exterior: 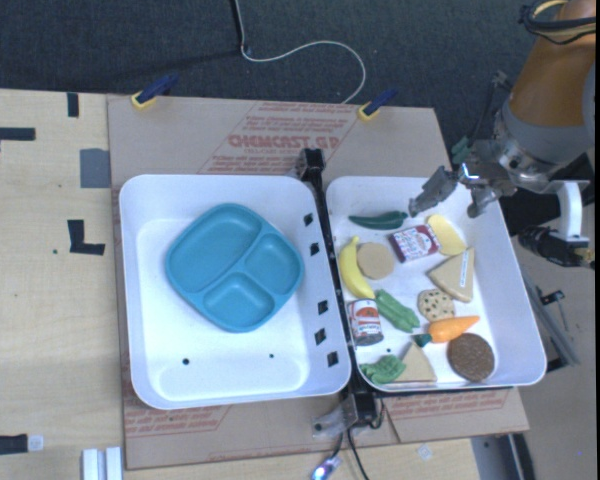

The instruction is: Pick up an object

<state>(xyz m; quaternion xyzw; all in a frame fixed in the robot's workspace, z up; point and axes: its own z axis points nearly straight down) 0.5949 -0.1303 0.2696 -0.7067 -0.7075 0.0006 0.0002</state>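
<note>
The right bin (515, 298) holds several toy foods: a green chili (378, 219), a banana (354, 268), a red-and-white packet (414, 242), a yellow piece (445, 233), a cheese wedge (454, 276), a carrot (450, 329), a small can (365, 321) and a brown patty (471, 356). My gripper (453, 198) hangs over the bin's far right corner, just above the yellow piece and the packet. It is open, with nothing between its fingers.
The left bin (145, 298) carries a blue divided plate (235, 266). A black divider (325, 268) runs between the bins. A white cable (310, 53) loops behind the cardboard base. The arm's orange band (555, 78) stands at the far right.
</note>
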